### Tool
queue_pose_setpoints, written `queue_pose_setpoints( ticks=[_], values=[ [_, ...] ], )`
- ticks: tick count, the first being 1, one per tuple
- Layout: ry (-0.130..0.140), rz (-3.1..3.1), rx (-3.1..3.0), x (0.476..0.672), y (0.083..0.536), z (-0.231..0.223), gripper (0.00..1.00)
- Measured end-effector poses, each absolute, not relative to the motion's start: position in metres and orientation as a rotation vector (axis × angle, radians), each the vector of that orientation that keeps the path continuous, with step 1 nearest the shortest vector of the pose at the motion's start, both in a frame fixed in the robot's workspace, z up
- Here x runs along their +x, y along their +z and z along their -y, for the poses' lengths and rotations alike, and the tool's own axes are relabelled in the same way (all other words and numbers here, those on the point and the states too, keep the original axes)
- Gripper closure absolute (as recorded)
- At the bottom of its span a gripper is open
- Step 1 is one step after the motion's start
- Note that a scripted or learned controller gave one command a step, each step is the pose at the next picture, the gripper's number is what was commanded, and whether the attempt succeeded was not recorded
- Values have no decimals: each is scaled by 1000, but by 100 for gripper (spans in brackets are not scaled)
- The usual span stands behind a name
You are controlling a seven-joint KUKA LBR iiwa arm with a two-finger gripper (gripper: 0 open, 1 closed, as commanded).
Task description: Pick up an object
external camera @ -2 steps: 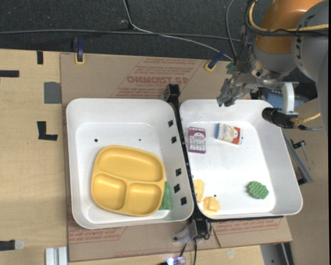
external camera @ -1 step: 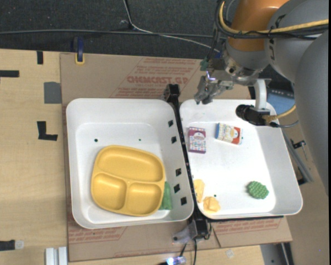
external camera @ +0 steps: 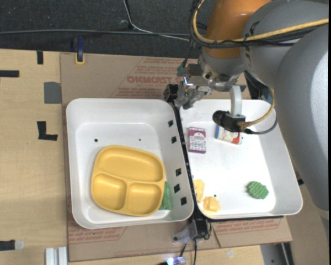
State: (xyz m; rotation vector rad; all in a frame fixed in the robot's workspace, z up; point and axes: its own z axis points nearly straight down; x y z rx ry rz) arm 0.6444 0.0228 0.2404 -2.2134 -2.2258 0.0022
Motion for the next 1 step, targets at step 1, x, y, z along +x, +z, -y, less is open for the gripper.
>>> queue_pose_setpoints(
  ticks=[1],
  values=[
    [2,2226,-2214,642,236,-73,100]
  ],
)
